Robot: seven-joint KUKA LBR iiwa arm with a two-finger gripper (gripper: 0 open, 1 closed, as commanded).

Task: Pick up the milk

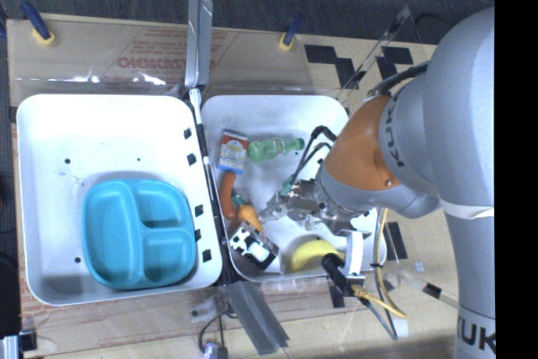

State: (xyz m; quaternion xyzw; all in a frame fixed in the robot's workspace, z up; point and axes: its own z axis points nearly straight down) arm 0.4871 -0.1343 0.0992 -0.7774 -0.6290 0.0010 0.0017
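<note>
Lab bench (2 white bins (34,181))

Grey arm (458,105) entering from the right, bent downward at the orange-banded wrist (366,145); the hand (290,202) points leftward, low over the right bin's interior.

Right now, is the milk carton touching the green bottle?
Cannot tell. In the camera view the milk carton and green bottle sit edge to edge; no gap or contact shows plainly.

The arm (395,155) hung over the right bin (252,107). Against that bin's left wall lay a small carton (233,153), a green bottle (273,150) beside it, a carrot (229,193) below, a banana (313,252) along its near edge.
</note>
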